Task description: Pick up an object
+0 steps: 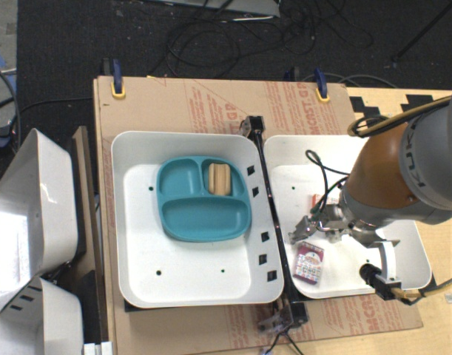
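Gripper (308, 228) sits low in the right bin (410, 272), near its left wall, and we see metal parts there at the end of the grey and orange arm (392, 180). We cannot tell how its jaws stand, because the wrist hides much of them from above.

Looking down from the fixed camera, we find the nearest thing to pick: 1 small packet (309, 263) with a purple and pink printed face, lying flat on the floor of the right bin. It lies just below the gripper in the picture, towards the bench's near edge, and close enough that they may be touching; we judge them just apart, though the view is poor there. Its long axis runs roughly up and down the picture, slightly tilted.

We also see 1 small red and white item (314, 200) just above the gripper, partly hidden and too small to name.

In the left bin (137, 272) we count 1 teal divided tray (203, 213), and in its upper right compartment 1 tan wooden block (220, 178), upright in the picture. Both are well apart from the gripper, across the divider between the 2 bins.

We judge the packet the likelier target, needing a short shift towards the near edge.
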Available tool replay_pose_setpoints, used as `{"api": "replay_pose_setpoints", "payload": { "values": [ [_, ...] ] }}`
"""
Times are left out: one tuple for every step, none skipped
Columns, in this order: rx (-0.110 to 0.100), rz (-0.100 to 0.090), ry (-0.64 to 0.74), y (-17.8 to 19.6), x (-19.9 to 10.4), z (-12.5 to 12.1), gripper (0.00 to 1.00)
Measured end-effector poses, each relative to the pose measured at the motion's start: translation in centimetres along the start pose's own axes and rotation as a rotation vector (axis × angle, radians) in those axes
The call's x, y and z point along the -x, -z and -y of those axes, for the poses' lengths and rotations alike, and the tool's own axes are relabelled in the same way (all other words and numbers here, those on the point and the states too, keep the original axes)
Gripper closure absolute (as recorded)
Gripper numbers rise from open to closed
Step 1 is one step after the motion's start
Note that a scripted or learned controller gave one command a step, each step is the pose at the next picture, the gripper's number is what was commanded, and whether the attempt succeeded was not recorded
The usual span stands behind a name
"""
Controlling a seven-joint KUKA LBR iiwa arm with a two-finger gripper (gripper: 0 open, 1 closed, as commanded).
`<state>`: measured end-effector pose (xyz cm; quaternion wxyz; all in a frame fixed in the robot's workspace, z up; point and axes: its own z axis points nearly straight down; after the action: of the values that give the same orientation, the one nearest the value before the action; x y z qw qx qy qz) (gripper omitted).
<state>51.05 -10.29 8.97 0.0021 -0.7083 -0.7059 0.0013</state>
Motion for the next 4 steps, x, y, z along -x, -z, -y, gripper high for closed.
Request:
{"api": "replay_pose_setpoints", "payload": {
  "values": [
    [0.003,0.000,-0.004,1.2,0.0,-0.1,1.00],
    [0.011,0.002,0.007,7.5,0.1,-0.7,1.00],
    [0.012,0.003,0.008,13.9,0.1,-0.9,1.00],
    [0.005,0.001,0.007,13.5,0.1,-0.9,1.00]
  ]
}}
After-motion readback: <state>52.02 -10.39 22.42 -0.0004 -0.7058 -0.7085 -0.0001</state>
